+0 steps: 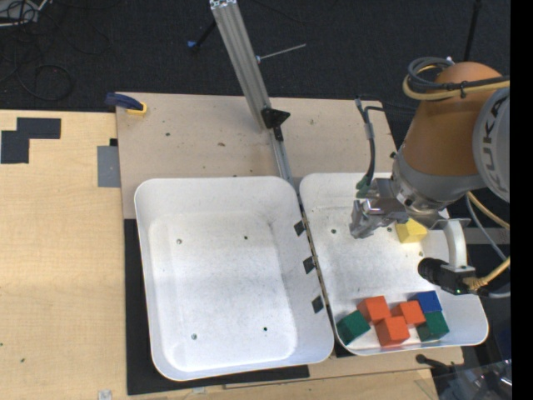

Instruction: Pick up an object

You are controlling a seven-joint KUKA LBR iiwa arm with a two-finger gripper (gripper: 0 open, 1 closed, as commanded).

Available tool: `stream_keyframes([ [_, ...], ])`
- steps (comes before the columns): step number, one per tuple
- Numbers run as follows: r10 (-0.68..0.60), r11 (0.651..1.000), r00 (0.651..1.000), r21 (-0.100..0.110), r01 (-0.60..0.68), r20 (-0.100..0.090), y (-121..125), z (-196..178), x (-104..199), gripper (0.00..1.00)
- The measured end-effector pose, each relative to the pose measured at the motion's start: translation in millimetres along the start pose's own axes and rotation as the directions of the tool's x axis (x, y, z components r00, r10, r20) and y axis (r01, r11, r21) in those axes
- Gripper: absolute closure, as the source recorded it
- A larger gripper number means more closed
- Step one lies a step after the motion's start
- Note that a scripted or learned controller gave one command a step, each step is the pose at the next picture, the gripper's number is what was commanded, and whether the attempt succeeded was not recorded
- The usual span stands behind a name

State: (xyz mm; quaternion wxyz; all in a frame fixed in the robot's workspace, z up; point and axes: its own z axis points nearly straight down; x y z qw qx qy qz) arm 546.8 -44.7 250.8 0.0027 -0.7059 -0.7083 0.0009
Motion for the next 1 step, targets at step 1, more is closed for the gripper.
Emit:
stream_keyframes([
  [1,-0.002,1.000,1.000,-0.001,0.002,0.000,-2.8,-3.5,55.4,1.00],
])
